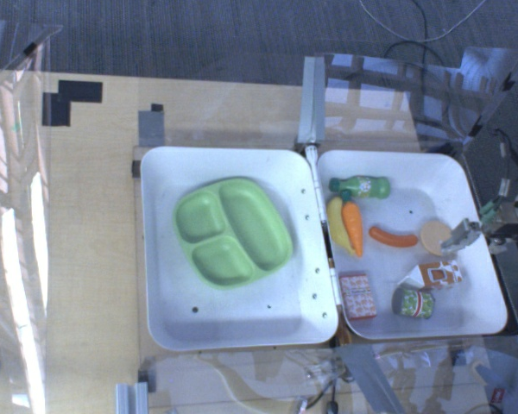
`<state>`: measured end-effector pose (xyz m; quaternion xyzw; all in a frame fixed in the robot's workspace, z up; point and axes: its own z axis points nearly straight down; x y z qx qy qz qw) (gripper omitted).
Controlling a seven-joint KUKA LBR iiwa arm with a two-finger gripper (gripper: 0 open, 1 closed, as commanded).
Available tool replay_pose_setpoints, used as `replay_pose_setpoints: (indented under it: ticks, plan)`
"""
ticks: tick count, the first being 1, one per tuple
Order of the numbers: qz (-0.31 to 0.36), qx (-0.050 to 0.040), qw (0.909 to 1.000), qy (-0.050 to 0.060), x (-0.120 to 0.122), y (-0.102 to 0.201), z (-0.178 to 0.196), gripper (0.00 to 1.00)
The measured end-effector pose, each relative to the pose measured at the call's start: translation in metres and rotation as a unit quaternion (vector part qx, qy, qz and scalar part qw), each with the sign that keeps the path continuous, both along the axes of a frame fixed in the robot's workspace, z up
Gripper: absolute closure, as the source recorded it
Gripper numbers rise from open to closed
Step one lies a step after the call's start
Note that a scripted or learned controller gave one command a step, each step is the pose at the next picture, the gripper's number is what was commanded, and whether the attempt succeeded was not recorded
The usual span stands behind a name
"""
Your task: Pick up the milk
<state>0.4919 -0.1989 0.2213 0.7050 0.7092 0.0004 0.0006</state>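
- Bench (86,231): pale wood-coloured top, seen from above at a slant.
- Left bin (155,231): shallow, white, rounded corners, sits directly on the bench.
- Right bin (466,188): same type, sits just beside the left bin; the inner rims meet along a narrow seam.
- Black stepped mark (69,99) on the bench surface near the far left corner.
- Small grey block (152,128) on the bench, just beyond the left bin's far left corner.
- Grey upright bar (311,102) stands on the bench at the far end of the seam.

2 bins (155,231), 1 plate (233,231), 7 foods (352,228).
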Motion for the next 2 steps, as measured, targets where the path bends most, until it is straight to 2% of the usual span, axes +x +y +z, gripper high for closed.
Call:
replay_pose_setpoints:
  ticks: [1,2]
  plan:
    - [0.156,-0.0032,0.9876,-0.009,0.002,-0.003,-0.105,0.00]
    - [0.157,-0.0061,0.9875,-0.015,0.007,-0.005,-0.091,1.00]
